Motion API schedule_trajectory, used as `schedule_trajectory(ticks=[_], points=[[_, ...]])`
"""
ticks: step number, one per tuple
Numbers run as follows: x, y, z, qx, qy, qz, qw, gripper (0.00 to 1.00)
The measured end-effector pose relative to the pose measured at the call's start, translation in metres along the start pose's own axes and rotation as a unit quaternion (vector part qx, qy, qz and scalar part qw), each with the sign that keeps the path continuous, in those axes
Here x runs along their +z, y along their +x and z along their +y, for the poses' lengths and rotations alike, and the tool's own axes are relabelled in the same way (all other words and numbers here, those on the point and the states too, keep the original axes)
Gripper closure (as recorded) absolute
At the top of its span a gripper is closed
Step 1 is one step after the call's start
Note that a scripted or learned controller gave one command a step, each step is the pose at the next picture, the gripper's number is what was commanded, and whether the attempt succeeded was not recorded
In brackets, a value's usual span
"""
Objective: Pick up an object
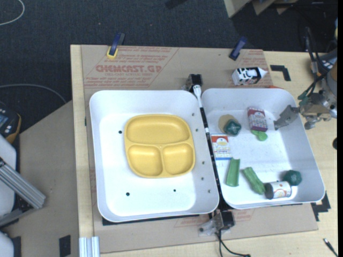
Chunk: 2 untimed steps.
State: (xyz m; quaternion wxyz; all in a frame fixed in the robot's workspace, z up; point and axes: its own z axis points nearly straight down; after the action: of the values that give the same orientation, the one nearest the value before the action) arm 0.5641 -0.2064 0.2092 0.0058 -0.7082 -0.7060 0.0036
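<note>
My gripper (298,121) hangs at the right rim of the right bin (300,154), its two grey fingers spread apart with nothing between them. In that bin lie a maroon packet (258,119), a small green piece (261,135), a dark green round object (232,126) on a tan disc, a white and red card box (221,146), two green cylinders (232,172) (253,179), a labelled can (278,189) and a dark green ball (292,177). The packet is the closest thing to the gripper, a little to its left.
The left bin (107,143) holds a yellow divided plate (159,144). A black and white toy (249,75) sits on the bench behind the right bin. Clamps (113,46) (237,48) stand at the board's far edge.
</note>
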Motion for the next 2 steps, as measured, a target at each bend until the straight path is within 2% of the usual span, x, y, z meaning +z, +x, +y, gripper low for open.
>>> schedule_trajectory(ticks=[1, 2], points=[[-0.008, 0.0, 0.003, -0.002, -0.007, -0.002, 1.0, 0.0], [0.05, 0.01, 0.004, -0.002, -0.004, 0.0, 1.0, 0.0]])
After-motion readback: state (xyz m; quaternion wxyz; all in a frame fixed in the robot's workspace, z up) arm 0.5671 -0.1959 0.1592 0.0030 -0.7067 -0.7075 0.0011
